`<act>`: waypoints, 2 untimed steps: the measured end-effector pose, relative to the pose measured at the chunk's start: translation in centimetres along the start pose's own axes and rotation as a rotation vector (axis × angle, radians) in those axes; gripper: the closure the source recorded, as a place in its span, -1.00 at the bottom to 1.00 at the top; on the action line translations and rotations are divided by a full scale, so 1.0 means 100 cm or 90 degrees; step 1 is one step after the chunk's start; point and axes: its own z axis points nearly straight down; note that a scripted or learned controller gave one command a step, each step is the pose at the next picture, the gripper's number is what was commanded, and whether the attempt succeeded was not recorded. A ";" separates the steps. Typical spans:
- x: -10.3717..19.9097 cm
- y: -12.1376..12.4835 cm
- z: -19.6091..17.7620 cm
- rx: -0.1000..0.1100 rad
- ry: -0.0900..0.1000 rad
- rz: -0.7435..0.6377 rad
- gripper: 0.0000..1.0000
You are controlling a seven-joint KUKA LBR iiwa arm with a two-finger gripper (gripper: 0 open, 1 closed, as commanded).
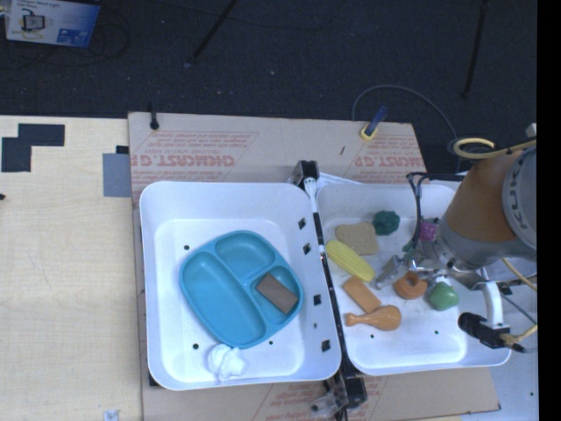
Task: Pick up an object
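Note:
The right bin [438, 349] holds several toy foods. A yellow corn cob [349, 260] lies beside an orange carrot [361, 295] and a tan drumstick [377, 320]. Farther back are a tan flat piece [357, 237] and a dark green broccoli [385, 223]. An orange round piece [409, 286] and a green fruit [443, 297] lie at the right. My gripper [401, 270] hangs low in this bin, just above the orange round piece and right of the corn. The arm's wrist hides the bin's right part.
The left bin [166, 235] holds a blue divided plate [219, 288] with a brown block [278, 293] in one compartment, and a white crumpled lump [226, 360] near the front wall. A raised divider [320, 270] separates the bins. A small purple thing [428, 231] sits by the wrist.

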 end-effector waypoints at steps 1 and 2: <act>0.000 -0.001 -0.006 0.006 0.004 0.003 1.00; 0.101 -0.006 -0.107 0.003 0.001 -0.003 1.00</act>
